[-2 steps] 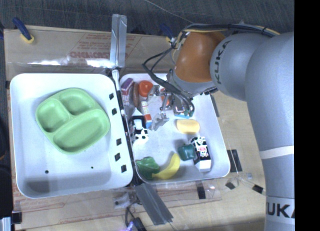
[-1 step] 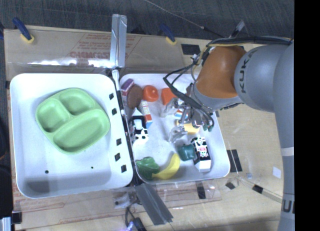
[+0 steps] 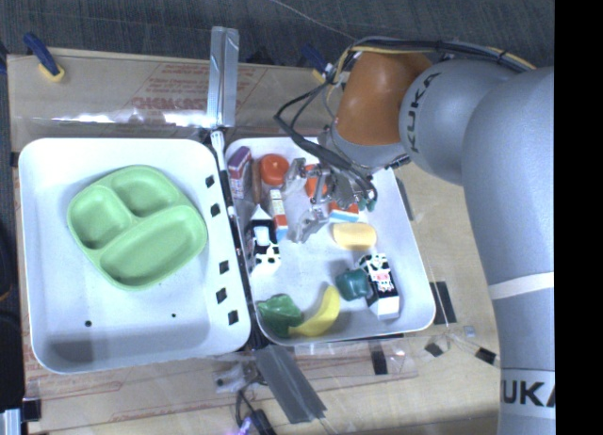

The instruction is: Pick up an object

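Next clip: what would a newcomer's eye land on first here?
Probably the big grey arm with its orange band, reaching in from the right over the right bin, its claw low among the clutter. Then the green divided plate alone in the left bin, and the banana near the right bin's front edge.

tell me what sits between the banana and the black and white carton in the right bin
In the camera view, a small teal cup sits between the banana and the black and white carton, close against the carton's left side.
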Available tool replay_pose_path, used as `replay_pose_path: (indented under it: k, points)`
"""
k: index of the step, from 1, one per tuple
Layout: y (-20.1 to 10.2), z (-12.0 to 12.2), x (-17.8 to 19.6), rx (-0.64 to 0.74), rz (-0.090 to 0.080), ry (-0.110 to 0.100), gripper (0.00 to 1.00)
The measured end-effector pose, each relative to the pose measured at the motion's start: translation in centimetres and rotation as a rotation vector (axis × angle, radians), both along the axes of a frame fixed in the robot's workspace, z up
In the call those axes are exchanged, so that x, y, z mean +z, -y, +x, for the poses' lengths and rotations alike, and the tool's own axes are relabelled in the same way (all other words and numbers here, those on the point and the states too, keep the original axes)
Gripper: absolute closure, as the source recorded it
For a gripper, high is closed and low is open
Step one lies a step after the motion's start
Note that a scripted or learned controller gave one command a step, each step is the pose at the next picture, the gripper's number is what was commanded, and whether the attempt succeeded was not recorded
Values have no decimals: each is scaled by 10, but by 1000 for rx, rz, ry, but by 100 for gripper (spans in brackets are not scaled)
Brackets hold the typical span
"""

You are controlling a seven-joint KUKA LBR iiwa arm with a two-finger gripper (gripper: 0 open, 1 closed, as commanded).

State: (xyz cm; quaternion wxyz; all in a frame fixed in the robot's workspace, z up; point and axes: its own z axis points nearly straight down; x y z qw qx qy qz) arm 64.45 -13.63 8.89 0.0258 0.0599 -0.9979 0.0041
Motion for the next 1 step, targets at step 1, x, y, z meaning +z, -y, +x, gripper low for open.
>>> replay_pose_path:
  k: [1]
  points:
    - [44,-78,3,126,13,50,0]
